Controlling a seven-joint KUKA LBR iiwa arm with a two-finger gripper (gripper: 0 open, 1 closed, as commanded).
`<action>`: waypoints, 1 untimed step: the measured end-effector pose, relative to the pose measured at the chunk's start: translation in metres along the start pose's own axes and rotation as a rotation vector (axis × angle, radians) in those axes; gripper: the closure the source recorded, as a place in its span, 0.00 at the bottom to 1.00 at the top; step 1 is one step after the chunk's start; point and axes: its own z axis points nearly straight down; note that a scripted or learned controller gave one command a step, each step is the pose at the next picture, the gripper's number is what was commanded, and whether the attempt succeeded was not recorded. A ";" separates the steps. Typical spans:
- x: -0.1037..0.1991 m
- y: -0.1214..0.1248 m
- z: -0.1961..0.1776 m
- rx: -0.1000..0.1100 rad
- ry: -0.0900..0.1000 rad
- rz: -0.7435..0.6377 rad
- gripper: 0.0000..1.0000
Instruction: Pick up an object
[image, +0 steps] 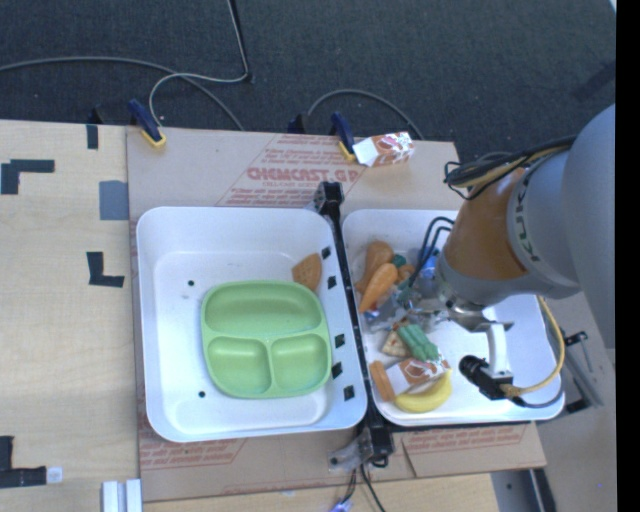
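claw (418, 305): low in right bin (535, 385), over toy food pile; grip state can't tell
carrot (379, 285): orange, tapered, just left of claw
banana (425, 398): yellow, near bin's front edge

Jumbled toy foods in the right bin (545, 330): carrot (378, 286), banana (425, 398), green piece (417, 340)

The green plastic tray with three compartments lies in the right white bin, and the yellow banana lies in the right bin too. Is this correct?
Not quite. The camera view shows the green plastic tray with three compartments in the left white bin, not the right one. The yellow banana does lie in the right white bin, near its front edge.
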 end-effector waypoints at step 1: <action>-0.007 0.053 0.003 -0.004 -0.001 0.001 0.00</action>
